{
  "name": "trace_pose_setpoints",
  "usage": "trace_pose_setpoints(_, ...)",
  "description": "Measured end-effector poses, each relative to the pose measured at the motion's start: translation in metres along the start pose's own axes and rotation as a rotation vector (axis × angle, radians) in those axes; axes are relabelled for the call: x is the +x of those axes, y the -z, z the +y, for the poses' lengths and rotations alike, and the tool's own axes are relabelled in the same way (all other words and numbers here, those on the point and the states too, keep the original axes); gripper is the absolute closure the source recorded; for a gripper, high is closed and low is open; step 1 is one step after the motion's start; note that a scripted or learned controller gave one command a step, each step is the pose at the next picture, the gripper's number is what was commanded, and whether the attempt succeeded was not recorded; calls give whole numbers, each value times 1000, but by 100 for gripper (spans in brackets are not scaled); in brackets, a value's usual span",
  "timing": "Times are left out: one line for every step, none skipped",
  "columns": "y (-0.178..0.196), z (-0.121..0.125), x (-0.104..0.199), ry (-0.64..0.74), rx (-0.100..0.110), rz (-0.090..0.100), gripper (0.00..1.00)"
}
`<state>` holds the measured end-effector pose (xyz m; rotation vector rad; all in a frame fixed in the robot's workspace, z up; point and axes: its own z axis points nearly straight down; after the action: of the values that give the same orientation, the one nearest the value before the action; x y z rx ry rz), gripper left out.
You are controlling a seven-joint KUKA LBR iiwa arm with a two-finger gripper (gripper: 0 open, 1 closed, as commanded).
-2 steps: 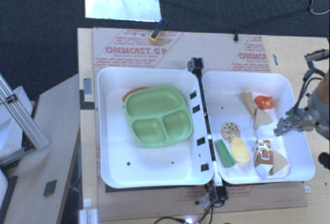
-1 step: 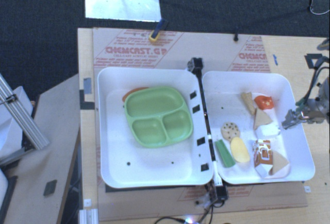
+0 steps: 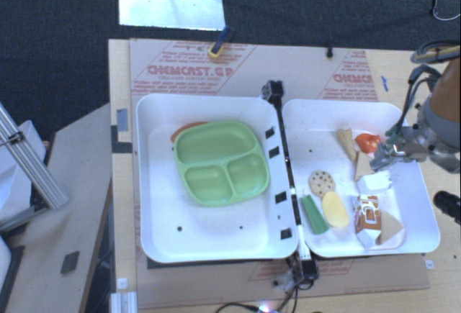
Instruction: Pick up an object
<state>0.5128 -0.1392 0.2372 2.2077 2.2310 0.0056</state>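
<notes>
1. Looking down on the bench, I see the arm (image 3: 441,114) reaching in from the right over the right bin (image 3: 310,124), with the gripper (image 3: 389,152) low near that bin's right wall, about halfway down its length.
2. I cannot tell from this angle how far the claw is open, and I see nothing clearly held in it.
3. Just left of the gripper sits a red object (image 3: 367,142), touching or nearly touching a tan wedge (image 3: 347,142) that points toward the bin's far edge.
4. Directly below the gripper lies a small white piece (image 3: 376,180), close to the right wall.
5. Toward the near edge I have a round cookie (image 3: 321,181), a green stick (image 3: 313,214) and a yellow oval (image 3: 335,209) lying side by side, and an orange-and-white packet (image 3: 367,216) resting against a tan triangle (image 3: 391,227) in the near right corner.
6. Open floor in the right bin lies mostly across its far half and along the left wall by the divider.
7. The left bin (image 3: 155,160) holds a green divided tray (image 3: 220,162), tilted slightly, with an orange-red thing (image 3: 186,130) peeking out under its far left edge.
8. Bare floor rings the tray, widest along the near edge and the left side.
</notes>
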Motion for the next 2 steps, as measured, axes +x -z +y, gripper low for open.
trace_pose_setpoints(3, 24, 46, -3, 0, -1, 100)
trace_pose_setpoints(-5, 45, 92, -1, 1, 0, 100)
